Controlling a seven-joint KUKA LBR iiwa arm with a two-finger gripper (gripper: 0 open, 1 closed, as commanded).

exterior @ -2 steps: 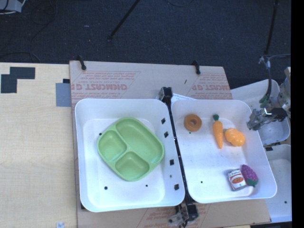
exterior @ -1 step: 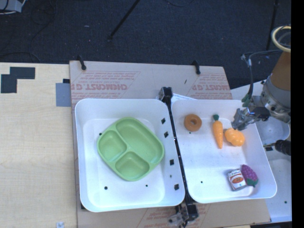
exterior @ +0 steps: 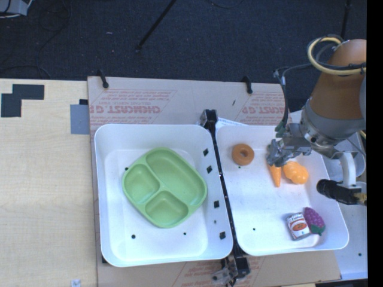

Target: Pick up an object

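White plastic bins sit side by side below me. Nearest in the right bin [exterior: 335, 244] I see a small red-labelled can [exterior: 298, 226] touching a purple toy [exterior: 314, 219]. Further up, the orange carrot [exterior: 275, 175] lies just beside a yellow-orange lump [exterior: 295, 173], with the gripper [exterior: 277, 155] directly over the carrot's upper end; whether its fingers are spread or pressed together I cannot tell. A brown doughnut [exterior: 243, 154] lies to their left. A green divided plate [exterior: 164, 187] rests in the left bin [exterior: 111, 160].
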